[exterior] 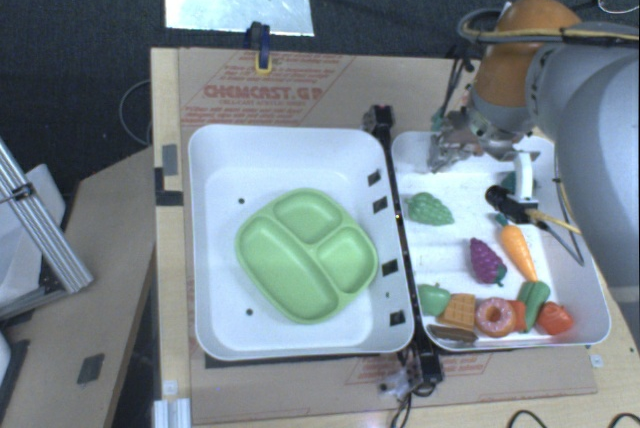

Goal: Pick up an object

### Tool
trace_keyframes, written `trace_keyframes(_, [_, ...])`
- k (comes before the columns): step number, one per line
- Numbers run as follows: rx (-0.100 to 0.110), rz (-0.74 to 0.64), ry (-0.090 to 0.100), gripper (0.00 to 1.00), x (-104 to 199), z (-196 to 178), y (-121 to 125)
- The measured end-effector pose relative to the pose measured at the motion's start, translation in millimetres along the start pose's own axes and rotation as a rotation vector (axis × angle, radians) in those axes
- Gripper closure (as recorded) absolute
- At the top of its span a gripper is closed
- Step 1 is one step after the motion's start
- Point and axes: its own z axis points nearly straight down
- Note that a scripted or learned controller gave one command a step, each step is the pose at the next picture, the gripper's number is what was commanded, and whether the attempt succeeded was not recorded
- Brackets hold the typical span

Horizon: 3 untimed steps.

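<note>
Gripper hovers at upper right over the right bin; finger state unclear. Best target: green grapes just below, standing apart from neighbours.

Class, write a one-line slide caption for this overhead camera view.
Gripper hovers over the right bin of toy food, above the green grapes; a green divided plate lies in the left bin.

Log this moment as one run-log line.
gripper: over right bin far end, nothing seen held | nearest item: green grapes | left bin: green tray
</note>
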Motion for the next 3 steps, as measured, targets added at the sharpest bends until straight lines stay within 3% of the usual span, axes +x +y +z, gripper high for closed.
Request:
trace_keyframes(1, [-0.002, 0.001, 0.0, 1.0, -2.8, -47.5, 9.2])
trace_keyframes(3, [0.0, -0.001, 0.0, 1.0, 2.2, -129.9, 5.5])
